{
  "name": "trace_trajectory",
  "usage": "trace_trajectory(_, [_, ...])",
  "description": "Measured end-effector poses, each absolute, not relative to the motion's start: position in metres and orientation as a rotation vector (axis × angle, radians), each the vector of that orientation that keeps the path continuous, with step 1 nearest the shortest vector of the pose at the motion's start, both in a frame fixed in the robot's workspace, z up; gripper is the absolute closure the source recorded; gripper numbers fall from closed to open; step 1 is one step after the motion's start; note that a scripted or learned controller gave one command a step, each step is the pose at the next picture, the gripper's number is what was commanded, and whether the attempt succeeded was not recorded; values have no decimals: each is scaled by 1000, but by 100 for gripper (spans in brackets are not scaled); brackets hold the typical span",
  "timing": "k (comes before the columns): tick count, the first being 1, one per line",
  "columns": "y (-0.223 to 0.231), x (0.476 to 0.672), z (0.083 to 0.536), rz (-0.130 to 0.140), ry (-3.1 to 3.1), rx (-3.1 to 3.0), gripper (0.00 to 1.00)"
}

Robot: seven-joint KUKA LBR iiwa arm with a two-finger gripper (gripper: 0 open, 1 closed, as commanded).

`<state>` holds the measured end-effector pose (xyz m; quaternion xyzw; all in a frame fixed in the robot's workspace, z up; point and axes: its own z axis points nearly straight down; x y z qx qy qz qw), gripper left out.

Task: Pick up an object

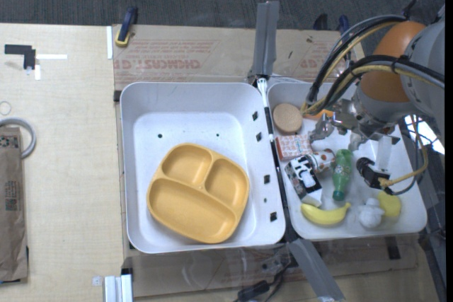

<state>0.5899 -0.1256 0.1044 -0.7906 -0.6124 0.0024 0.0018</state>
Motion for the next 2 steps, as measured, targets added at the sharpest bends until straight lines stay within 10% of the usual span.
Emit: trace_trajectory(2, [-100,579,96,-7,-2053,-2396,0])
